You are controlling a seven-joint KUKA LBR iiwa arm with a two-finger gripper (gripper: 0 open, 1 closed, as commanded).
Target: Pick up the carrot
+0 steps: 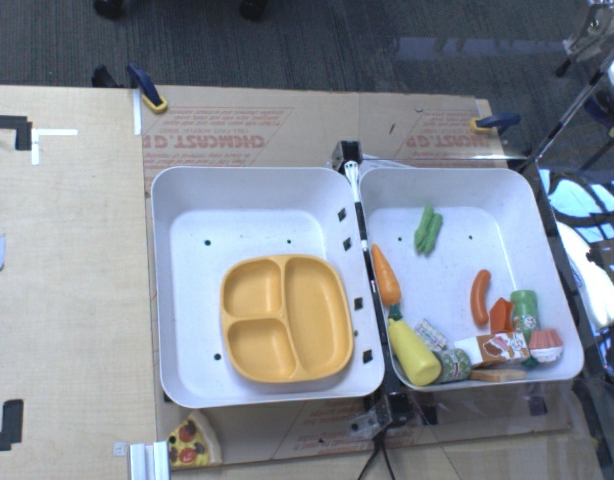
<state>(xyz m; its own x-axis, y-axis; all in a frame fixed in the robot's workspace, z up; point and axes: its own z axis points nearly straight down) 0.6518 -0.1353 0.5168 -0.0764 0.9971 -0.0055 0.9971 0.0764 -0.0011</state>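
Note:
The carrot (386,276), orange with a small green top, lies against the left wall of the right bin (517,193), pointing up and down the view. Just below it rests a yellow squeeze bottle (413,352).
The left bin (177,228) holds a yellow divided plate (285,317). In the right bin lie a green pea pod (427,229), a red sausage (480,297), a green can (524,310) and several small food packets (502,351) along the front wall. A toy pizza slice (190,443) sits outside, front left.

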